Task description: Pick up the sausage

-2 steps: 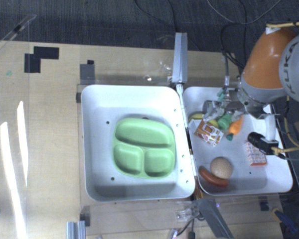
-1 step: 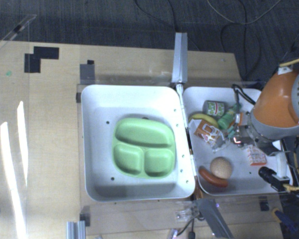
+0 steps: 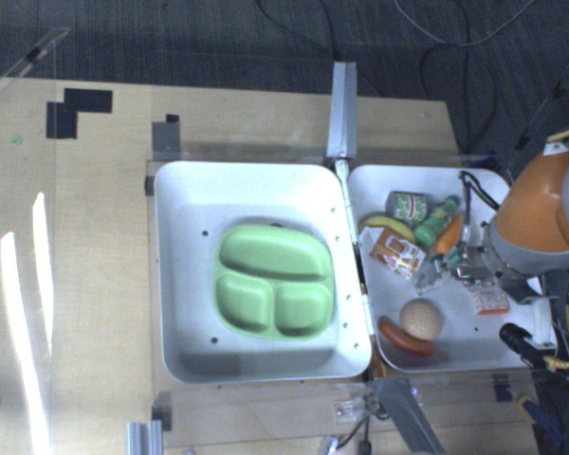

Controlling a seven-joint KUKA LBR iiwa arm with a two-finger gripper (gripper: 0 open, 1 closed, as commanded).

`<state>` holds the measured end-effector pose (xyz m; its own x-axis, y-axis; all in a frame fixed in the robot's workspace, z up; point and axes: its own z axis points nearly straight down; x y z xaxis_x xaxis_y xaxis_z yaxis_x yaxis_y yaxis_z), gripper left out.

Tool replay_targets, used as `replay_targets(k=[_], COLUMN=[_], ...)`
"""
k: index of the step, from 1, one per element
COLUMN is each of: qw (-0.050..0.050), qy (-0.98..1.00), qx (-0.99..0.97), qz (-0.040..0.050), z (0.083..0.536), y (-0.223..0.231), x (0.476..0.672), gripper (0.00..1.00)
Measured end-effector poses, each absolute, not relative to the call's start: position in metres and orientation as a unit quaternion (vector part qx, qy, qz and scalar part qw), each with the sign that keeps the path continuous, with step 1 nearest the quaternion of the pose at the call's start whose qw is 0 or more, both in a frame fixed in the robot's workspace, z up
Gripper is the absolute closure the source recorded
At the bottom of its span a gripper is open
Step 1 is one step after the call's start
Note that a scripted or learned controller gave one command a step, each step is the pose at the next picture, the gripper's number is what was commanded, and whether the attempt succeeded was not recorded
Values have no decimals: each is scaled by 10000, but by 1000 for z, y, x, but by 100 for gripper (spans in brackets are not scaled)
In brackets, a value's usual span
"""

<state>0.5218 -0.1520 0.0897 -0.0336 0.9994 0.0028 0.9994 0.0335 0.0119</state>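
The sausage (image 3: pixel 405 337) is reddish-brown and lies along the near edge of the right bin (image 3: pixel 474 344), just below and touching a round tan bun (image 3: pixel 421 318). My gripper (image 3: pixel 443 268) hangs over the middle of the right bin, up and to the right of the sausage, with clear space between them. It sits close to an orange and white packet (image 3: pixel 396 251). The orange band of the arm (image 3: pixel 542 211) covers the bin's right side. Nothing shows held in the gripper.
A can (image 3: pixel 408 204), a banana (image 3: pixel 387 225), a green bottle (image 3: pixel 436 220) and a carrot (image 3: pixel 448 238) crowd the far part of the right bin. A small red and white pack (image 3: pixel 491 300) lies under the arm. The left bin (image 3: pixel 185 254) holds a green divided tray (image 3: pixel 273 280).
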Motion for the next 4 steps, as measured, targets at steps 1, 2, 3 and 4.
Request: replay_targets(k=[1, 2, 3, 4], qw=[6, 28, 16, 13], qy=[7977, 7779, 8067, 8173], qx=[6031, 6283, 5909, 5762], qz=[12, 22, 14, 8], z=[116, 186, 184, 118], y=[-90, -59, -17, -89], x=[488, 493, 488, 488], gripper=[0, 0, 0, 0])
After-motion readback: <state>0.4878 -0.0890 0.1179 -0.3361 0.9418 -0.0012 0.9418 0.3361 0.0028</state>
